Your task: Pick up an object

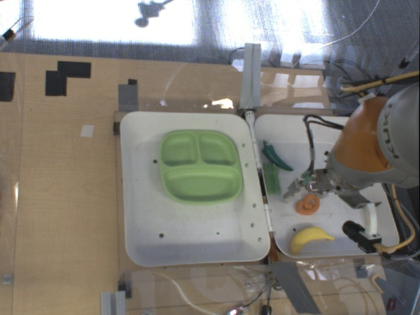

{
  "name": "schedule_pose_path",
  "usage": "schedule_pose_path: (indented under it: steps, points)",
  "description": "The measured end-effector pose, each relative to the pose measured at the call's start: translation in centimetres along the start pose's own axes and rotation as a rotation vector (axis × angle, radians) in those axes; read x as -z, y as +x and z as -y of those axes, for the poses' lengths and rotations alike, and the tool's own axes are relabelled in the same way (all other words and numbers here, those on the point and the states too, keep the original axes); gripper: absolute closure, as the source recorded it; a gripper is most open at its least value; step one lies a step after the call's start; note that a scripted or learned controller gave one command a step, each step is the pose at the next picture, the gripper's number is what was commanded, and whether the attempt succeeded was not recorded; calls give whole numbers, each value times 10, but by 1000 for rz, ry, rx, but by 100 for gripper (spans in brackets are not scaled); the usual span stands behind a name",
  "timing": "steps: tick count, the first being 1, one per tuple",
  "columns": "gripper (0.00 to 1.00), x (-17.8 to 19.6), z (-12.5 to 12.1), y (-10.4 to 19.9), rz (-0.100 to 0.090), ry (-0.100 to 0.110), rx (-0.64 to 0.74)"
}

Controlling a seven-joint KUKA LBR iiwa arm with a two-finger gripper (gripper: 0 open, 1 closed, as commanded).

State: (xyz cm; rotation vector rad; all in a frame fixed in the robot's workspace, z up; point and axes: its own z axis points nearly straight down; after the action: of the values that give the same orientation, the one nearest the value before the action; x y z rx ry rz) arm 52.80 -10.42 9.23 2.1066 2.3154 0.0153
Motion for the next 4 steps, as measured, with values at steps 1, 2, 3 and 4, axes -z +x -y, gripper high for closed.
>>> schedule_pose_path:
  steps: [1,2,3,4]
  points:
    - [100,12,-3,3,-4,-5,4]
    - [0,12,-3,3,-4,-5,4]
    - [0,1,37,-27,2,-7,86]
    - [100,12,34,-25,0,-11,87]
